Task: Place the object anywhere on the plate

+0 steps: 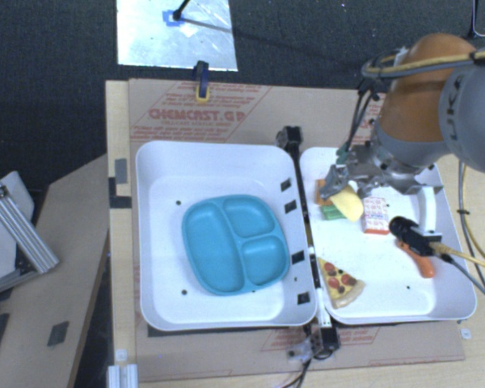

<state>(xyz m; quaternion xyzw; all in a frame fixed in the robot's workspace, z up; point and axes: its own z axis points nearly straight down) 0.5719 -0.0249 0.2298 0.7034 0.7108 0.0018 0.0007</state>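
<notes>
The left bin [158,241] has open floor all round the blue plate [234,242]. In the right bin [449,297], toys crowd the left edge and middle; its near right corner lies bare.

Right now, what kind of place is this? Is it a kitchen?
Probably not a kitchen. It looks like a robot test bench in a lab: a grey and orange robot arm reaches over two white bins, and the food there, like the pizza slice, looks like toys. A blue divided plate waits nearby.
</notes>
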